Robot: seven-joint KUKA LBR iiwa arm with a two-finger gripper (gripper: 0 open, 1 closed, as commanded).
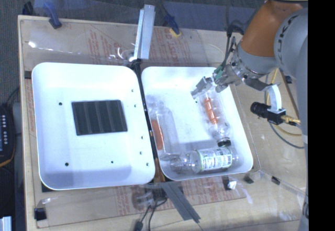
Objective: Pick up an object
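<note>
Hovering pincer (208,87), clear cylindrical plastic bottles (209,161)

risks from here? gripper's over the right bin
1. The bottles are clear plastic and round; the one under the gripper, with the orange label, may slip or roll.
2. It lies near the right bin's wall, so a finger could hit it.
3. The bottom bottle lies close by; a nudge could shift both.

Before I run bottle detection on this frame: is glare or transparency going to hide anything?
Camera view: the clear bottles blend into the right bin, edges faint against white; plastic sheeting behind the bins shows glare streaks; the gripper looks slightly soft.
</note>
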